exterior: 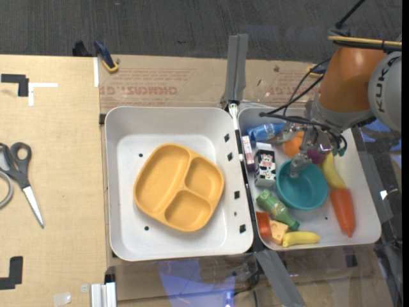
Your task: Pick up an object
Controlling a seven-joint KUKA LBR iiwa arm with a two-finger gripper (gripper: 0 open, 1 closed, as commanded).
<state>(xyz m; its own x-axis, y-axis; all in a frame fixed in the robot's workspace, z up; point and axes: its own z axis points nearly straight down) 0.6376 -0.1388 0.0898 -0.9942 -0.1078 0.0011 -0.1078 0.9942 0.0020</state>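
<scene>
The right bin (367, 235) holds several toys: a teal bowl (301, 189), an orange carrot (343, 211), a yellow banana (300, 238), a green bottle (276, 206), a cheese wedge (278, 230), a black-and-white carton (265, 165), a blue bottle (262, 133), an orange ball (292, 146) and a long yellow piece (333, 171). My gripper (304, 158) hangs low over the far rim of the teal bowl, beside the orange ball. A purple item (316, 153) shows right by it. Nothing is seen held.
The left bin (121, 235) carries a yellow divided plate (179, 187). Scissors (22, 178) lie on the bench at far left. Dark cables trail from the wrist over the right bin's far edge.
</scene>
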